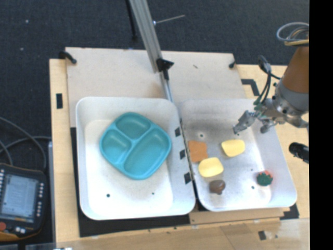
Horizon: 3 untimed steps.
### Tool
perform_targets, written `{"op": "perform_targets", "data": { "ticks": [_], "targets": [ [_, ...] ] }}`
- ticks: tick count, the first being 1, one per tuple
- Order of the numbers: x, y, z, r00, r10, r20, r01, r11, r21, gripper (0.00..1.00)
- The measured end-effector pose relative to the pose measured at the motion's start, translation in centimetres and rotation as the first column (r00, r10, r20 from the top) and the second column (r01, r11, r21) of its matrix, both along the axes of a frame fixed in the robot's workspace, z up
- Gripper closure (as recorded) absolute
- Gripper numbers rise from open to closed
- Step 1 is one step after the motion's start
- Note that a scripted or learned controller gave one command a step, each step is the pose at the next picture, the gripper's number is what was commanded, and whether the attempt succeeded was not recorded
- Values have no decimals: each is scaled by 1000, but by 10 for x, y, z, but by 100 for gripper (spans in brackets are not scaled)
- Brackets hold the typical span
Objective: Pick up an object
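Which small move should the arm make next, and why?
Probably lower toward the yellow piece. The gripper hovers open just above and right of it in the right bin, with nothing between its fingers.

Robot lab, bench, teach pendant

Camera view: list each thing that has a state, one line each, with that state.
gripper: open, above the right bin's far side, holding nothing.
teal divided plate: flat in the left bin.
orange square: flat in the right bin.
two yellow pieces: lying apart.
brown lump: just below the nearer yellow piece.
green item: alone, near right wall.
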<state>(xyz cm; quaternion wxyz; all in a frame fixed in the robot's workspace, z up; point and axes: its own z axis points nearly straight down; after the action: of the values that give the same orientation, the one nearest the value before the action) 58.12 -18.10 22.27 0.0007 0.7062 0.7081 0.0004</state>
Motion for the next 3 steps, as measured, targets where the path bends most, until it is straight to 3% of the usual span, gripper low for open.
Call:
{"op": "perform_targets", "data": {
  "ticks": [1, 3],
  "targets": [
    [0, 0, 0, 1000, 0, 0, 0, 1000, 0, 0],
    [1, 0, -116, 1000, -3, -6, 3, 1000, -1, 0]
  ]
}}
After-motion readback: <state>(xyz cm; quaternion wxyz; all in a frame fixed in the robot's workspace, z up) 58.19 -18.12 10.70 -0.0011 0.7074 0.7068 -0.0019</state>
